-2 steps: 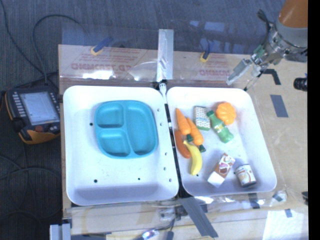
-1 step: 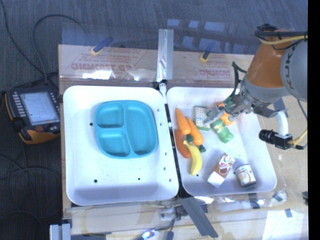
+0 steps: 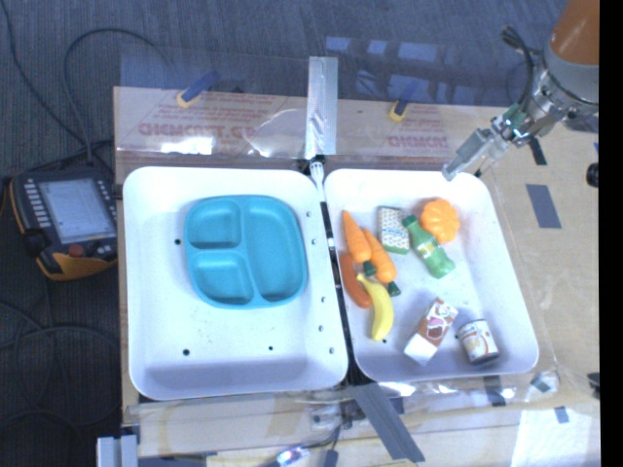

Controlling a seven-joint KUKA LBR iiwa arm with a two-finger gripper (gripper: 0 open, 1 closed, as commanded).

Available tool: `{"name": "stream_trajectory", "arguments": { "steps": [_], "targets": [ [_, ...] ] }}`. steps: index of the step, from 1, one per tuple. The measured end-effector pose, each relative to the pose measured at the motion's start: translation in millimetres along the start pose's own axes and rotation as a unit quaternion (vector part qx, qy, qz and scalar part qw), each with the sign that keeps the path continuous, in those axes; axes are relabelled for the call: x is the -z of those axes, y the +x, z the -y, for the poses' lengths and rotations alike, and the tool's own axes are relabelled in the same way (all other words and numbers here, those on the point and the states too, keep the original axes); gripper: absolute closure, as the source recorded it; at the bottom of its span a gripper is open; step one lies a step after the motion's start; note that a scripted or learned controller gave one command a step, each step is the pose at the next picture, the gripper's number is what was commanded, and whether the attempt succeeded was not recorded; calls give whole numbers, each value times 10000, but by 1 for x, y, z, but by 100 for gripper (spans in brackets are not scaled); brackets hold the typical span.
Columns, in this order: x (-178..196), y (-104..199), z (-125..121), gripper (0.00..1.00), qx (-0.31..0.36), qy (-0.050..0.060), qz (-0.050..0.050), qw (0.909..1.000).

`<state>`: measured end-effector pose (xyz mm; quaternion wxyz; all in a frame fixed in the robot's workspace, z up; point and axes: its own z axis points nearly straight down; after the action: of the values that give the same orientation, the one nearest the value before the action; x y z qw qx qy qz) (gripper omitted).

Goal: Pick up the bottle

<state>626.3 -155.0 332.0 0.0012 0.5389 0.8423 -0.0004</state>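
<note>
While the green bottle (image 3: 429,247) lies tilted in the right bin (image 3: 506,261), touching an orange fruit (image 3: 440,219) and just beside a small box (image 3: 393,230), my end effector (image 3: 465,161) hovers over the bin's far rim; can't tell its fingers' state.

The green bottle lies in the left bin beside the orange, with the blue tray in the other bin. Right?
Not quite: the camera view shows the green bottle in the right bin, beside the orange. The blue tray is in the left one.
</note>
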Motion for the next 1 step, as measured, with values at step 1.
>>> {"name": "stream_trajectory", "arguments": {
  "steps": [1],
  "targets": [
    [-49,65,9,0,488,11,-15,9988]
  ]
}}
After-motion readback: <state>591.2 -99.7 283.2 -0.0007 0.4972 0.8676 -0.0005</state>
